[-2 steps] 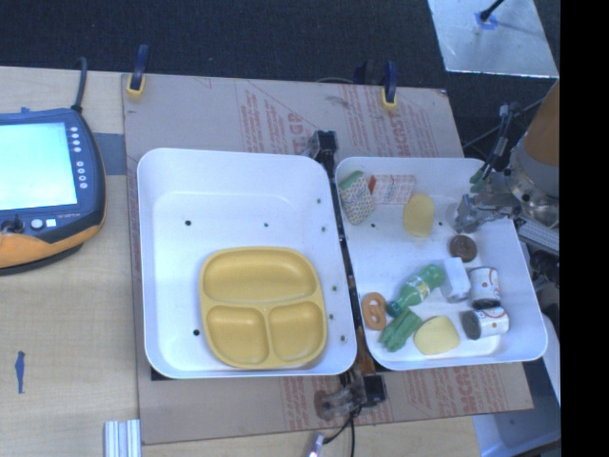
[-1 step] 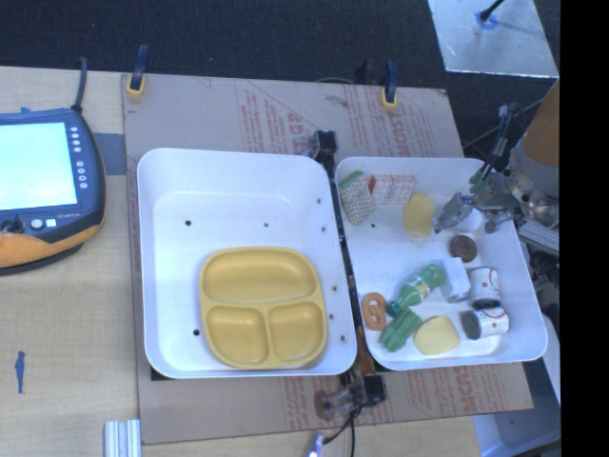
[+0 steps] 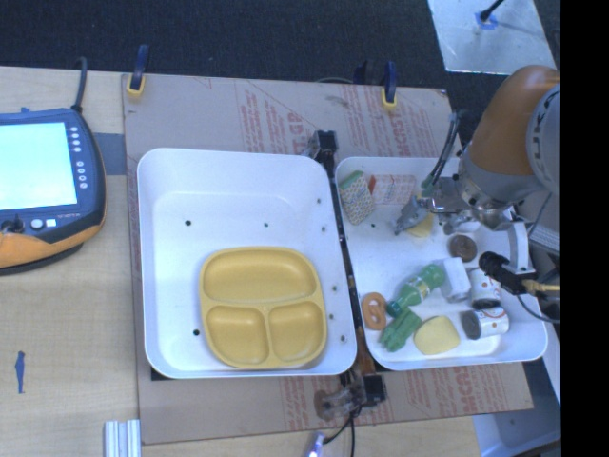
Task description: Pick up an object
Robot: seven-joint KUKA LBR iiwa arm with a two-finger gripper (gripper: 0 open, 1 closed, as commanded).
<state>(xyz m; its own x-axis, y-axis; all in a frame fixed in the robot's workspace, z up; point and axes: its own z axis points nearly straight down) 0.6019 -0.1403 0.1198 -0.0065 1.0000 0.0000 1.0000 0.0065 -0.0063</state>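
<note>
The right bin (image 3: 533, 350) holds several small objects. Among them are a green bottle (image 3: 419, 286), a green cucumber-like piece (image 3: 402, 329), an orange pretzel shape (image 3: 373, 309) and a pale yellow lump (image 3: 437, 335). There are also a brown round piece (image 3: 462, 248), a white can (image 3: 487, 322) and a green-and-red checkered packet (image 3: 357, 196). My gripper (image 3: 416, 217) is low in the back half of this bin, right beside a small yellow object (image 3: 422, 228). The packet lies just to its left. Nothing shows as held.
The left bin (image 3: 162, 188) holds a yellow divided tray (image 3: 262, 305) at its front. A tablet-like pendant (image 3: 43, 184) lies on the bench at far left. Clamps (image 3: 388, 84) hold the cardboard base at the back. The arm (image 3: 509, 136) crosses the right bin's back right corner.
</note>
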